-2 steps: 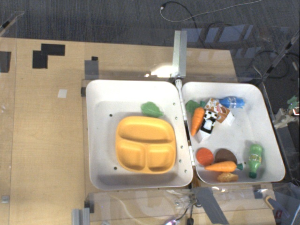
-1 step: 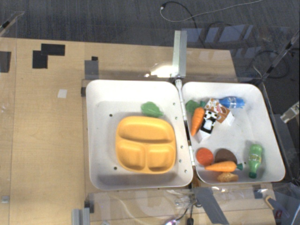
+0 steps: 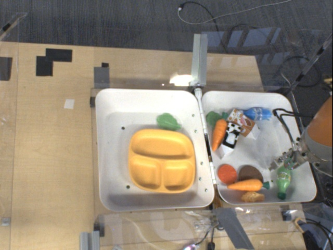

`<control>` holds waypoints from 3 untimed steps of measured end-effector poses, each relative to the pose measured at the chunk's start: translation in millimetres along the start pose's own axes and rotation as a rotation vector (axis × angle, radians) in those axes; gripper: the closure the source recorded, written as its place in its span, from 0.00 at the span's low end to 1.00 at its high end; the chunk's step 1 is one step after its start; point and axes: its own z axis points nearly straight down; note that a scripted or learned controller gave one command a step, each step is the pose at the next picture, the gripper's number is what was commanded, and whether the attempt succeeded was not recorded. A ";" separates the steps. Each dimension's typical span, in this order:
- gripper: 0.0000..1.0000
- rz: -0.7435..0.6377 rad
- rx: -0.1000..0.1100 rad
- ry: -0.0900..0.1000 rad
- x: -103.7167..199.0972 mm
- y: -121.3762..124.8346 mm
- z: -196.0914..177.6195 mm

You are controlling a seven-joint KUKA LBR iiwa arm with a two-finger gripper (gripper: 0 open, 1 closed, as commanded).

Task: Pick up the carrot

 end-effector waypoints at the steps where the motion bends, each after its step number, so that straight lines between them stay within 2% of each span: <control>1: 0.00 -0.011 -0.006 0.005 4.4 5.5 -1.2; 2: 1.00 -0.011 -0.008 -0.003 1.9 6.2 -12.8; 3: 1.00 -0.211 -0.005 -0.004 68.4 34.9 -118.4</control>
